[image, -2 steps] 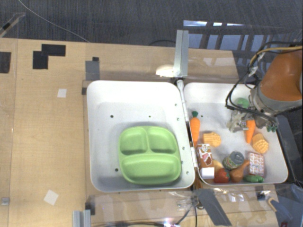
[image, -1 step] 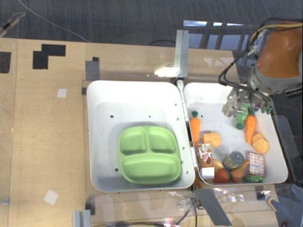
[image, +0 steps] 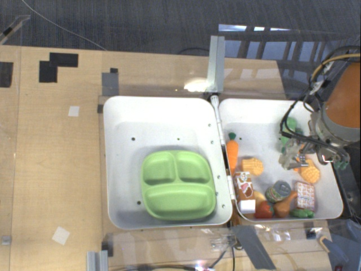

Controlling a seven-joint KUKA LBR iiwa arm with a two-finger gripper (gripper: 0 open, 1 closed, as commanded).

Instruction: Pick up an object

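Hovering low over the right bin (image: 265,114), the gripper (image: 294,157) is hanging just beside a waffle-like orange piece (image: 309,173) near the bin's right wall, so I judge the arm (image: 343,103) is lining up a grab, not yet lifting anything. Whether its end is open or closed, I cannot tell; the metal parts there are blurring into one grey clump, and nothing is showing as held. Things to pick are lying along the lower half of that bin: a carrot (image: 232,154) against the divider, a yellow crinkled piece (image: 252,166), a small carton (image: 243,185), a tin can (image: 278,191), a pink packet (image: 305,195), a tomato (image: 263,209). The next move, I'd say, is calling for a straight drop onto one item without nudging its neighbours. The left bin (image: 121,151) is holding a green tray (image: 178,185). The arm's bulk is hiding part of the bin's right rim.
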